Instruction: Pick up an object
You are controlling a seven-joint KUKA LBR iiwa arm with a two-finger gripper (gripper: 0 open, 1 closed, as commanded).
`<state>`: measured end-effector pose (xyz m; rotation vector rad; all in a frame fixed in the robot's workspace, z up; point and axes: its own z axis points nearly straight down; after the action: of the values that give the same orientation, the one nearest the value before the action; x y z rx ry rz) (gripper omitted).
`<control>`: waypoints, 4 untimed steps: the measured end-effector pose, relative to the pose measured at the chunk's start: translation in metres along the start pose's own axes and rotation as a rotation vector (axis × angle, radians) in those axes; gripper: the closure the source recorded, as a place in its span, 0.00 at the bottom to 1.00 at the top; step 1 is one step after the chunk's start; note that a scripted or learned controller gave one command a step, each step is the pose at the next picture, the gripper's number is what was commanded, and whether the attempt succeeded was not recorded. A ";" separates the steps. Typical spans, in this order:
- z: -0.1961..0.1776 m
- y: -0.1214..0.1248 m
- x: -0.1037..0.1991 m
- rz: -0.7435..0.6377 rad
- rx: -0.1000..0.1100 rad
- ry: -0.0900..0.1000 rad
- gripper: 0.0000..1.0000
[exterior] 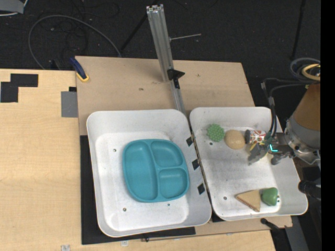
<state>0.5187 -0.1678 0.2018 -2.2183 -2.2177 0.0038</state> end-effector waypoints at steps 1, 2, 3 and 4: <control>-0.001 0.001 0.000 0.000 -0.002 0.000 0.00; 0.044 -0.003 0.005 0.000 0.003 0.001 0.00; 0.091 -0.012 0.005 0.000 0.003 0.001 0.00; 0.107 -0.010 0.003 0.000 -0.005 0.002 0.00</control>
<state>0.5086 -0.1643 0.0949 -2.2196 -2.2193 -0.0031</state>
